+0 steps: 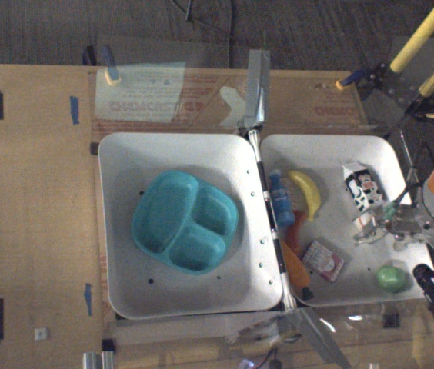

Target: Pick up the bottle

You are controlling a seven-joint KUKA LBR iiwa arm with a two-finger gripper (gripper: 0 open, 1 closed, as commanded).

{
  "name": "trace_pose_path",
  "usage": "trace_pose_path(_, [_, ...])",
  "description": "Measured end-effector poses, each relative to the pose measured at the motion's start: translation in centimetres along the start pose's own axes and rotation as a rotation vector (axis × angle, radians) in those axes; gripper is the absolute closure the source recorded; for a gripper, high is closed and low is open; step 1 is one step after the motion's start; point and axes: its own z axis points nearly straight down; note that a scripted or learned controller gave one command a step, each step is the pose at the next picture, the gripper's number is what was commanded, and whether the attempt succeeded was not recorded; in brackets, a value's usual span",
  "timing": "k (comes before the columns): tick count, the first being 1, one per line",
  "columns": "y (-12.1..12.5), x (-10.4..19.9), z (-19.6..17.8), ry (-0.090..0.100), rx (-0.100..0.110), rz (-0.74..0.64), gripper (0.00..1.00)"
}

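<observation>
Two white bins (117, 229) on brown bench (32, 229)

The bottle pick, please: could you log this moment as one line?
bottle: lying in right bin, by left wall, beside banana | tool: over right bin, apart from bottle | pick: not done

left bin (117, 229): teal divided plate (185, 221), centre
right bin (332, 146): banana (307, 193), milk carton (361, 187), pink packet (324, 259), green ball (391, 277), orange item (297, 267) near divider
</observation>
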Motion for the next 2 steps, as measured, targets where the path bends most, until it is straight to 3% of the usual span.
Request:
trace_pose_path(1, [0.1,-0.4,-1.1,-0.009,-0.007,0.005,1.0])
trace_pose_path(2, [2.7,4.6,-9.6,-0.011,-0.011,0.451,1.0])
